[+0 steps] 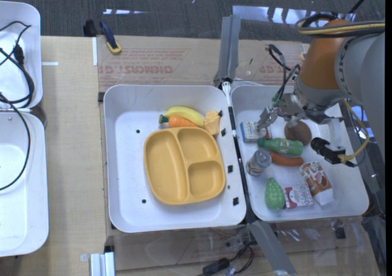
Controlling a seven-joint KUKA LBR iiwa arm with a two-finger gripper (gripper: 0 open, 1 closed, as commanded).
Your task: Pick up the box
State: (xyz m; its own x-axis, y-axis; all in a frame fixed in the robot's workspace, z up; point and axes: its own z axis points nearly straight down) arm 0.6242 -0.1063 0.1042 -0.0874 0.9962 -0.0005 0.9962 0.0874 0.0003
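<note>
We see the divided plate (pixel 185 166) in the left bin (pixel 119 164), with a banana (pixel 184 113) just above it. In the right bin (pixel 352 198), a carton (pixel 316 182) lies lower right, a bottle (pixel 280 145) centre.

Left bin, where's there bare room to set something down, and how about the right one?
In the left bin, bare floor runs left of the yellow divided plate and along the front wall. The banana and carrot crowd the back. The right bin is crowded; its barest strip lies along the back wall, behind the gripper.
</note>
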